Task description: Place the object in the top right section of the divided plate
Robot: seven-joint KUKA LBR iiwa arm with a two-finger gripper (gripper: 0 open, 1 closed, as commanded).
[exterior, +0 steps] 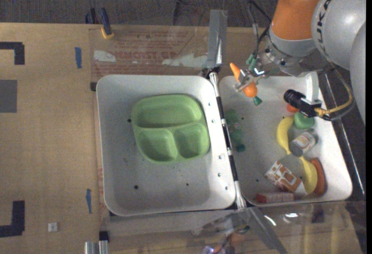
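Dark carpet with a loop of black cable runs behind a pale wooden bench (46,148) marked with blue tape scraps and black corner marks, and on it sit two shallow white bins side by side. At about nine o'clock from the middle of the scene lies the left white bin (116,189), and inside it, toward its upper half, rests a light green plastic divided plate (170,127) with one long section on its upper side and two smaller ones below; nothing lies in any of its sections. At three o'clock is the right white bin (261,148), scattered with toy food: a yellow banana (283,133), a small tin can (303,142) on its side, an orange-and-white carton (282,176), a red flat packet (274,197) at the bin's near rim, and a green round piece (303,120). Near one o'clock the grey arm with its orange band (296,6) leans in over the right bin's far left corner, and its two-finger gripper (246,81) is closed around a small orange carrot-like toy with a green tip (250,92), which hangs just under the fingers, raised above the bin floor. That toy is well apart from the green plate, across the divider between the bins.
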